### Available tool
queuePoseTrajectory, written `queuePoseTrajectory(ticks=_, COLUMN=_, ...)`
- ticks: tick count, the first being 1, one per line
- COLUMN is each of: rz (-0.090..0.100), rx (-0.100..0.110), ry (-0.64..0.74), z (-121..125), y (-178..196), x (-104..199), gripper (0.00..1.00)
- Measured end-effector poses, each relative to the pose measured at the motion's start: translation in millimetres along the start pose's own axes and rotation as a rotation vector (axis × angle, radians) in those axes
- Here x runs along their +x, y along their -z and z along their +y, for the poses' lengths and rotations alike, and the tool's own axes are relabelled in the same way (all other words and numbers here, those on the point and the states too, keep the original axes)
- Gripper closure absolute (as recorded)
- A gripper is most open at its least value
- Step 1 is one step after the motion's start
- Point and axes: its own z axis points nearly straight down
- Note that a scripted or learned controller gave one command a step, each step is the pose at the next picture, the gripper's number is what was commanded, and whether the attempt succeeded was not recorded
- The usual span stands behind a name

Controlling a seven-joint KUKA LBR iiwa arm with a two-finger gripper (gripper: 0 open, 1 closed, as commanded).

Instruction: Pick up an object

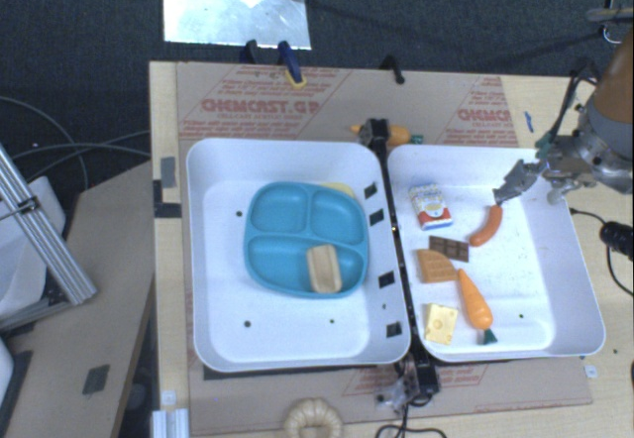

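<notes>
While the arm reaches in from the right over the right bin (580, 327), the hand (514, 183) hangs tilted just above the sausage (485, 225), probably lining up a grasp. Its fingers look slightly parted and hold nothing. Nearby lie a carrot (475, 300), cheese (441, 323) and a small carton (430, 206).

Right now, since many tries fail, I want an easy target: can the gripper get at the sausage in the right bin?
Probably yes. The gripper hangs just above and right of the sausage, which lies apart from the small carton and the chocolate piece, so nothing blocks it from above.
</notes>
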Motion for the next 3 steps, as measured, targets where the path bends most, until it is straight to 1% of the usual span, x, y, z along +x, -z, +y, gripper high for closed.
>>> queuePoseTrajectory(ticks=1, rz=-0.002, rx=-0.013, ry=0.003, z=2, y=7, x=1, gripper=0.0)
queuePoseTrajectory(ticks=3, rz=-0.001, rx=-0.008, ry=0.0, z=6, y=-117, x=-1, gripper=0.0)
